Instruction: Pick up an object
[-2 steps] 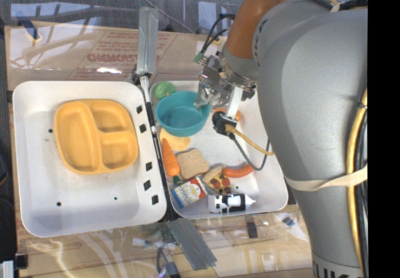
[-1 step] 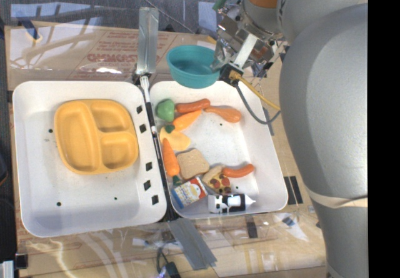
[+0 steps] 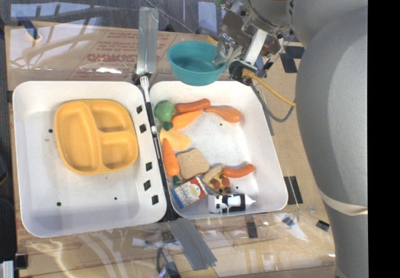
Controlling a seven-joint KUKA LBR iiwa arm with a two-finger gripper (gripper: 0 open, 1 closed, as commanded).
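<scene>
A teal bowl point(image 3: 195, 63) hangs tilted over the back edge of the right bin point(image 3: 265, 145). My gripper point(image 3: 224, 53) is at the bowl's right rim and is shut on that rim, one finger inside the bowl and one outside. The bowl looks lifted off the bench. Below it the right bin holds toy food: a green piece point(image 3: 164, 110), several orange carrots point(image 3: 192, 107), a yellow wedge point(image 3: 177, 140), a bread slice point(image 3: 192, 162), a sausage point(image 3: 237, 171), a yogurt cup point(image 3: 189, 192) and a black-and-white carton point(image 3: 230, 202).
The left bin point(image 3: 37, 195) holds a yellow divided plate point(image 3: 95, 135). A grey upright bar point(image 3: 147, 39) stands behind the divider between the bins. A yellow cable point(image 3: 275, 94) trails from the wrist over the right bin's back right corner.
</scene>
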